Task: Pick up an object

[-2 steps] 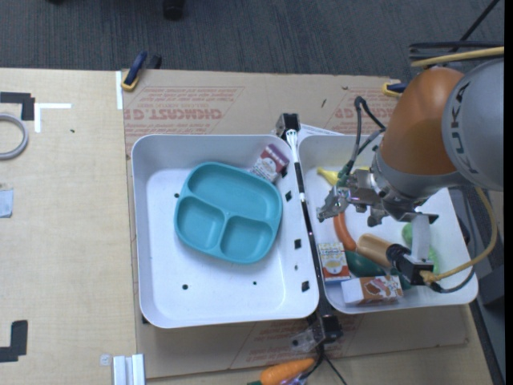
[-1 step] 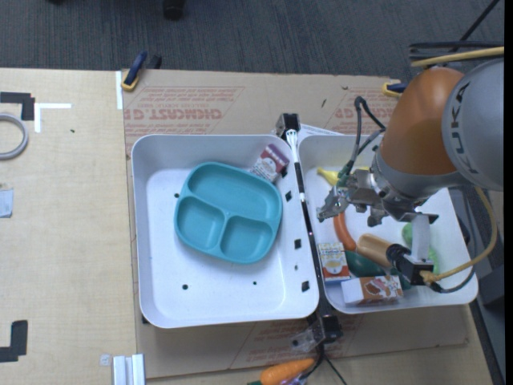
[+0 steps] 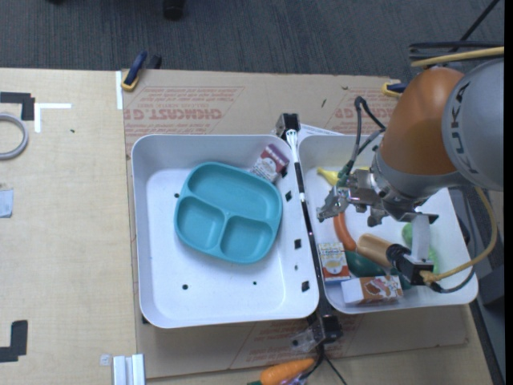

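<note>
My gripper (image 3: 343,200) hangs over the right bin (image 3: 457,295), under the grey and orange wrist, which hides most of it. Just below it lies an orange carrot-like piece (image 3: 344,231). A yellow item (image 3: 328,175) sits just behind the gripper. A tan roll (image 3: 375,245), a green item (image 3: 418,237), a small red and white box (image 3: 333,260) and an orange carton (image 3: 377,289) crowd the bin's front. The left bin (image 3: 152,239) holds a teal divided plate (image 3: 228,212) and a small printed packet (image 3: 269,164) at its back right corner.
The bins meet at a central rim with black clamps (image 3: 287,123) at the back and front. An orange toy carrot (image 3: 285,370) lies on the cardboard in front of the bins. A blue and yellow clip (image 3: 133,70) sits at the cardboard's far left corner.
</note>
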{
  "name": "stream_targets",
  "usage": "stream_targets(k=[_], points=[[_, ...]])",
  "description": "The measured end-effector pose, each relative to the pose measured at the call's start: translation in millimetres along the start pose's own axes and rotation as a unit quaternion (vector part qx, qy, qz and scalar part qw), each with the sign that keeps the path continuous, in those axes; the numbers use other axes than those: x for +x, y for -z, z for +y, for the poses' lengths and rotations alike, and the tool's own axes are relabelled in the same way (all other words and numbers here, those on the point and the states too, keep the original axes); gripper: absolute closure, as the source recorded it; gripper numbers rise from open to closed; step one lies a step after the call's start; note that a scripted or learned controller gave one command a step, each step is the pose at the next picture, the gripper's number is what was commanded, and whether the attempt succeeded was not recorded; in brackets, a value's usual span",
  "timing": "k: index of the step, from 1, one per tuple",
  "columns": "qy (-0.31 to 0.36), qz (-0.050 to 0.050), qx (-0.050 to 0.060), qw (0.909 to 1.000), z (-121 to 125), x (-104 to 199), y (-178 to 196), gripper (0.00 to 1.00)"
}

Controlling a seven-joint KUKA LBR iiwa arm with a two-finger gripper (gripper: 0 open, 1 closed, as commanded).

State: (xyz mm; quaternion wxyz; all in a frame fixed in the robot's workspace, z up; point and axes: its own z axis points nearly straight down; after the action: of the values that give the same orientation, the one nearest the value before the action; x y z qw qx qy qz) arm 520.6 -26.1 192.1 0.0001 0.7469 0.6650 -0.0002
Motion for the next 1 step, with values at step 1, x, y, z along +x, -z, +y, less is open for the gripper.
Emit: stream_targets(k=[1], points=[[0.000,0.000,0.000,1.0000,0.0,0.0,0.0,0.00]])
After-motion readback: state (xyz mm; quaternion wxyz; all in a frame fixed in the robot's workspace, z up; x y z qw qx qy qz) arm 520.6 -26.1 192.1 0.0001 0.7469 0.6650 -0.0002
